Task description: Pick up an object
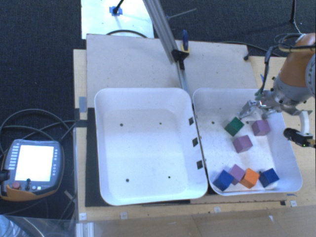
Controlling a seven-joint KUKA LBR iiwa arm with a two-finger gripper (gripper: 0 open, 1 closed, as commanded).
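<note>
Seven small blocks lie in the right bin [284, 147], all on its floor. A green cube [234, 126] sits highest, near the middle, turned so a corner points toward the far edge. Just to its right is a purple cube [260, 127], closer to the right wall. A second purple cube [242, 143] lies below and between those two, apart from both. Along the near edge four blocks cluster: a blue cube [223, 179] toward the near-left corner, a small purple cube [237, 172] touching it, an orange cube [250, 177] pressed against that one, and another blue cube [268, 177] just beside the orange, toward the near-right corner.
</note>
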